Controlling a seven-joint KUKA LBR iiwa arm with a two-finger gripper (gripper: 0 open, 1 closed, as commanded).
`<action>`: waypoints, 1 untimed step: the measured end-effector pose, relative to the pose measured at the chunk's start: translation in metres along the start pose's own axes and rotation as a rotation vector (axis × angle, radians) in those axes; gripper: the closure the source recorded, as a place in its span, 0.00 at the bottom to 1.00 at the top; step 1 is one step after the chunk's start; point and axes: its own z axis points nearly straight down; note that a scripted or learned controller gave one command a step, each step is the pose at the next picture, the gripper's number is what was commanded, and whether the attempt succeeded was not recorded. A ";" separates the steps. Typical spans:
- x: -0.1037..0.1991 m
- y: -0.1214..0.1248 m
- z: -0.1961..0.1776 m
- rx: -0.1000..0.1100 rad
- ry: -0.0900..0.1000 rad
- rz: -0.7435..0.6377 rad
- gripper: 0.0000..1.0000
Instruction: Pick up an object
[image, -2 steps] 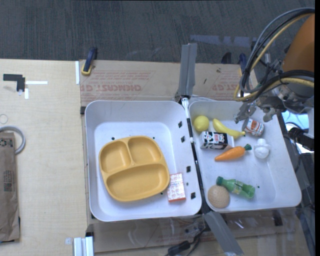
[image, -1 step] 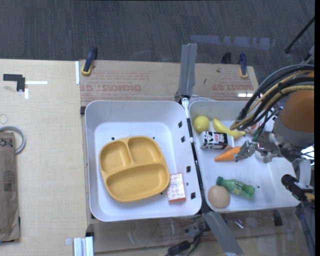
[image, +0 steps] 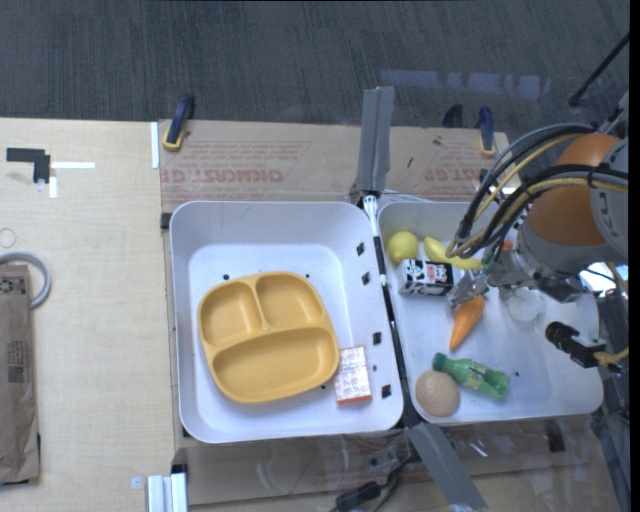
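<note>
Pale wood bench (image: 90, 420) carries two white bins set side by side, with brown cardboard (image: 270, 160) behind them printed in red letters too faint to read. Left bin (image: 190, 250) holds a yellow divided plate (image: 268, 336) and, just beside its right edge, a small red-and-white packet (image: 352, 376) whose print is too small to make out. Right bin (image: 560, 395) holds the arm (image: 570, 200) reaching in, its cables crossing a banana (image: 447, 252). Gripper (image: 470, 290) sits at the top of a carrot (image: 466, 320), touching it; how far the fingers are spread cannot be told. Nearby lie a green bottle (image: 472, 374), a tan ball (image: 437, 394), a black-and-white carton (image: 427, 277) and a lemon (image: 402, 246).
</note>
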 end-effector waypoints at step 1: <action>-0.013 -0.010 0.000 0.000 0.000 -0.118 0.00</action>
